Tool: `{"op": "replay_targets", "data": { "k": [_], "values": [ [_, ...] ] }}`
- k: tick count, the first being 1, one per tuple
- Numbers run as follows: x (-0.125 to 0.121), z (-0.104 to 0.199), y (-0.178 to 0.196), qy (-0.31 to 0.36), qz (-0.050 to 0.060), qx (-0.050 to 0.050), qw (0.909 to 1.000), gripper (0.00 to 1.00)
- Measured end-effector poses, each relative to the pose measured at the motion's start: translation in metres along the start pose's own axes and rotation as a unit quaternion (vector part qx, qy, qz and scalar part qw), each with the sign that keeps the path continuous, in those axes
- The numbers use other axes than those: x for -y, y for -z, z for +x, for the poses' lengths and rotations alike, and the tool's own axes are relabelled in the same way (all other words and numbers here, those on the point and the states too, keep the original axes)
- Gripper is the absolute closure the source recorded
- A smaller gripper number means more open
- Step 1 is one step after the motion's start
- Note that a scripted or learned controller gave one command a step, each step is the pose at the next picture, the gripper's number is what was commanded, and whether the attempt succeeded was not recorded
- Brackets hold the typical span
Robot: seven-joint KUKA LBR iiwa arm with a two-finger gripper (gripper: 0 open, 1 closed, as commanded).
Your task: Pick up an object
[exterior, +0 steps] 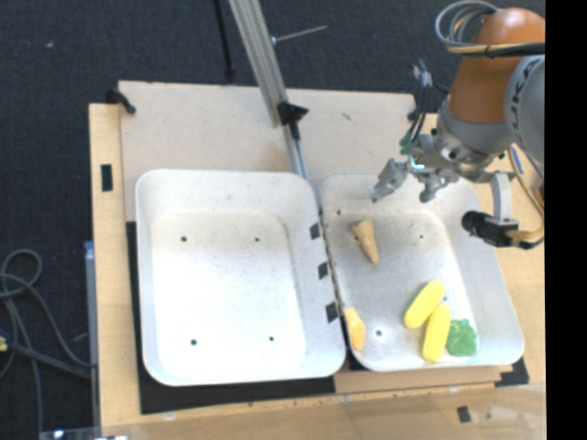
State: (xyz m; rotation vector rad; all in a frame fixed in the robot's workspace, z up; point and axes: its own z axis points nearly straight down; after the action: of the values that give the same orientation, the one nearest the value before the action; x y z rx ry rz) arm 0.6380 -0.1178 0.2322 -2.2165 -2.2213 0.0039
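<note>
Nearest us, two yellow pieces [429, 317] and a green lump [461, 337] crowd the right bin's [486, 273] front corner; we judge a grasp there may catch several or slip. One orange piece [354, 328] hugs the wall, hard to reach. One cone [366, 240] lies alone mid-bin. Gripper [410, 182] hovers above the back rim, fingers spread, holding nothing. Two bins; left bin [165, 246].

Grey arm [518, 90] with a broad orange band (glossy), looped grey cables, a metallic hand [409, 189].
</note>
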Motion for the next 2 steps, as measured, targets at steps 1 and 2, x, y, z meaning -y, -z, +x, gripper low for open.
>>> {"op": "replay_targets", "data": {
  "k": [1,2],
  "values": [
    [-0.001,0.000,0.003,0.000,-0.003,0.000,1.0000,0.00],
    [0.006,-0.004,-0.042,-0.002,-0.001,0.002,1.0000,0.00]
  ]
}}
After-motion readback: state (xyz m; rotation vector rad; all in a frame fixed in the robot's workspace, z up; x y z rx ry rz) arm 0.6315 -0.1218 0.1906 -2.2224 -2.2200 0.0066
